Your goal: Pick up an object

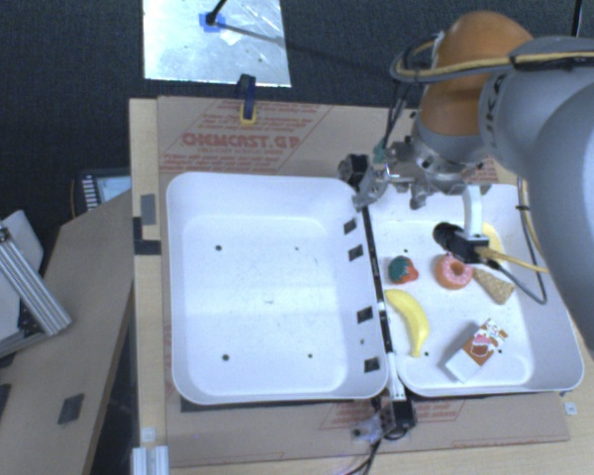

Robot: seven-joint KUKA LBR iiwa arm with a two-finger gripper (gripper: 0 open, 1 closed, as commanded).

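1. One arm, grey with an orange band, reaching in from the view's right. One gripper over the far edge of the right bin, close to the divider between the bins.
2. Spread of the gripper not to be made out from this angle, so no telling whether anything is held.
3. Two white bins: left bin off to the view's left of the gripper, right bin under it and stretching toward the camera.
4. Five things plainly countable, one of each kind, all in the right bin, all nearer the camera than the gripper and apart from it.
5. One red and green strawberry-like piece: nearest the gripper, almost straight toward the camera from it, beside the divider.
6. One pink donut: the same way, but further to the view's right.
7. One tan wedge: just beyond the donut, further from the gripper.
8. One banana: past the strawberry-like piece, lying lengthwise along the divider.
9. One small box with red and white print: farthest from the gripper, by the near rim.
10. One yellow patch near the gripper on the view's right, too hidden to name.
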